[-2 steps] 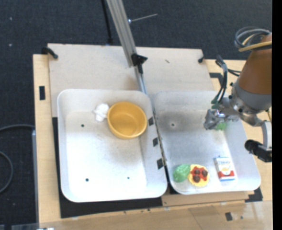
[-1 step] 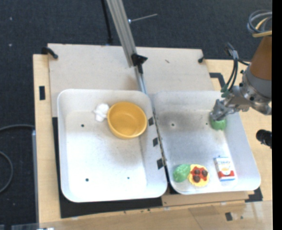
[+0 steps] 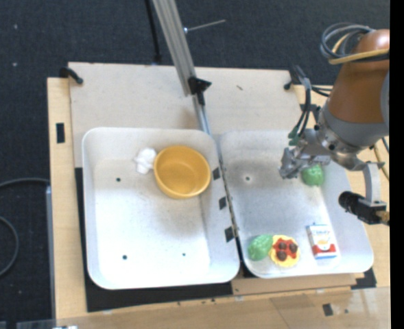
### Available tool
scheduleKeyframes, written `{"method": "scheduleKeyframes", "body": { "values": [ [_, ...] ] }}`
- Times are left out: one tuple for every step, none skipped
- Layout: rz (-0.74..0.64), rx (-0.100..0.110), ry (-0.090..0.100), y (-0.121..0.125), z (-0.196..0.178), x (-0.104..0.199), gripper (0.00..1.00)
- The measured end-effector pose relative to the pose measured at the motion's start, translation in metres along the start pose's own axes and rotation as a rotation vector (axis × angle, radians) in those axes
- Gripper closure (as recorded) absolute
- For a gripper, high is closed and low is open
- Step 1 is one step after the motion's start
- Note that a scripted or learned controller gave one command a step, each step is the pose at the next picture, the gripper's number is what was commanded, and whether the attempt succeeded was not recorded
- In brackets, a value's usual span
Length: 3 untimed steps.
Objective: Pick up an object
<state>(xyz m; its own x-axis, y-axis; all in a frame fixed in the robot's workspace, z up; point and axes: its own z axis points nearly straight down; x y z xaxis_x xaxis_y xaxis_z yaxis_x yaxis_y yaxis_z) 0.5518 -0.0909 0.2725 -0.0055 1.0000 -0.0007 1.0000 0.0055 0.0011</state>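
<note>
My gripper [image 3: 292, 164] hangs over the upper right part of the right bin [image 3: 270, 204], pointing down and to the left. A small green ball-like object [image 3: 314, 176] lies right beside it on its right, partly tucked under the wrist. Near the bin's front edge lie a green lumpy toy [image 3: 260, 247], a yellow piece with red dots [image 3: 284, 250] and a small red-and-white carton [image 3: 322, 242]. In the left bin [image 3: 119, 225] a yellow bowl [image 3: 182, 171] stands upright with a small white object [image 3: 145, 159] touching its left side.
A slanted metal pole [image 3: 177, 43] rises from a clamp behind the two bins, where they meet. The arm's orange band [image 3: 358, 81] and cables fill the upper right. A black fitting [image 3: 359, 206] juts out at the right bin's edge.
</note>
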Motion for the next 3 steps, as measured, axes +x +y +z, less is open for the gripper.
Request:
{"method": "scheduleKeyframes", "body": {
  "values": [
    [-0.001, 0.0, 0.001, -0.01, -0.002, 0.047, 1.0],
    [0.003, 0.0, 0.001, -0.008, 0.011, 0.1, 1.0],
    [-0.001, 0.001, 0.002, -0.023, 0.014, 0.147, 1.0]
  ]
}}
